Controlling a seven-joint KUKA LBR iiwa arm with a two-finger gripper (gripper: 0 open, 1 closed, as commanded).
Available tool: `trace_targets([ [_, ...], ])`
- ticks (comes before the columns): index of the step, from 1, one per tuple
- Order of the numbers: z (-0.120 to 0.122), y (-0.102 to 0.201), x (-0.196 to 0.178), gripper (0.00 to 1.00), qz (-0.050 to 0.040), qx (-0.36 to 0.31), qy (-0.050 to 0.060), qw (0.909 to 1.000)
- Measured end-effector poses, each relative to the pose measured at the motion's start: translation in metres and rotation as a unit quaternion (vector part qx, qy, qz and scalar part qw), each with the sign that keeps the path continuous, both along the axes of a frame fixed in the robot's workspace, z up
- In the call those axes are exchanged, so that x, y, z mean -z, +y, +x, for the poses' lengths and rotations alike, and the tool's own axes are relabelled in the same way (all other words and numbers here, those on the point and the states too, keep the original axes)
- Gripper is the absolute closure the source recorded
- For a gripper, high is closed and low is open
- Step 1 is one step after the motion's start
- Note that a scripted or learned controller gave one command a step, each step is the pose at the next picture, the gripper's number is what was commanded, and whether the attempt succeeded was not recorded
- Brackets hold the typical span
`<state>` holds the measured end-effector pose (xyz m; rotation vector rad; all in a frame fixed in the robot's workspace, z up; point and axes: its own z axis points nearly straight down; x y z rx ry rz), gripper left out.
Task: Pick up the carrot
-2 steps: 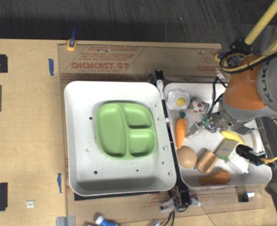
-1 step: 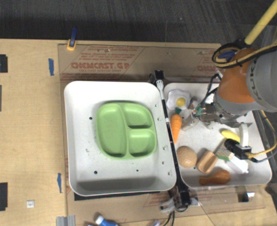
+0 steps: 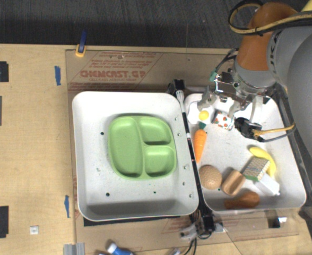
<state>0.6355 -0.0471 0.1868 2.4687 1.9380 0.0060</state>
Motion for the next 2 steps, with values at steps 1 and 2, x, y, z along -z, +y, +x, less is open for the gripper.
trace_targets([
  [1,-0.029,-0.046,0.09,0.0,-0.0015,0.0,0.0,1.0],
  [2,-0.079,-0.05,0.097,0.0,-0.0014,-0.062,-0.003,0.9981],
])
